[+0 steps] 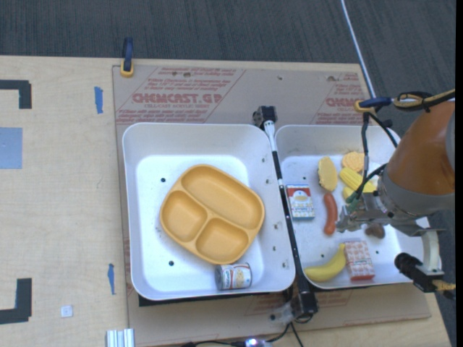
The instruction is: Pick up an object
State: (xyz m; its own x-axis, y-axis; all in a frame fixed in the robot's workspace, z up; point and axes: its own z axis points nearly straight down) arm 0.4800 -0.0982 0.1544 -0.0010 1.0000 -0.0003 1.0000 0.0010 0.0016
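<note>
Near the right bin's [311, 139] centre, gripper [352, 217] sits low beside the red plastic toy sausage [330, 214]; can't tell jaw state or any hold, arm blocks it. I'd centre on the sausage, jaws across its narrow width, clear of the small red-and-white carton [300, 201] toward the left wall and the yellow plastic banana [325, 267] by the front edge.

Surface [58, 215] — pale wood-grain board, with blue tape marks and black corner marks toward its left side. A brown printed sheet [217, 92] lies on it, held by a clamp [127, 56] at the top left corner. On the sheet, two shallow white bins side by side — left bin [137, 194], right bin [296, 139] — walls touching.
</note>
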